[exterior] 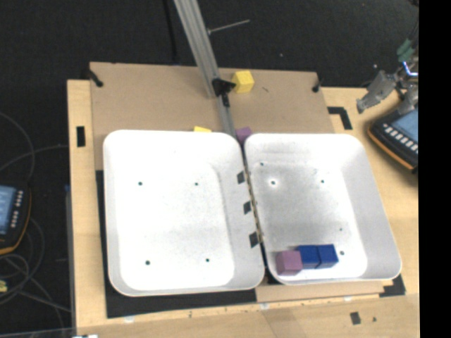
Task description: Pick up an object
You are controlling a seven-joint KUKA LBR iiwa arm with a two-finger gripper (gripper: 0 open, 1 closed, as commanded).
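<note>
In the near left corner of the right white bin [310, 189], a purple cube [288, 261] lies against two blue blocks [316, 255] that sit side by side. The left white bin [169, 210] shows only its bare floor. Behind the bins, a yellow block [244, 82] rests on the brown board beside the slanted rail. A small yellow piece [202, 129] peeks over the left bin's rear rim. A small purple piece [243, 134] sits at the rear where the two bins meet.
A slanted metal rail [201, 41] runs from the top of the view down to the seam between the bins. A teach pendant [398, 136] lies at the right edge with a grey fixture [380, 90] above it. Another handheld device [10, 217] and cables lie at the left.
</note>
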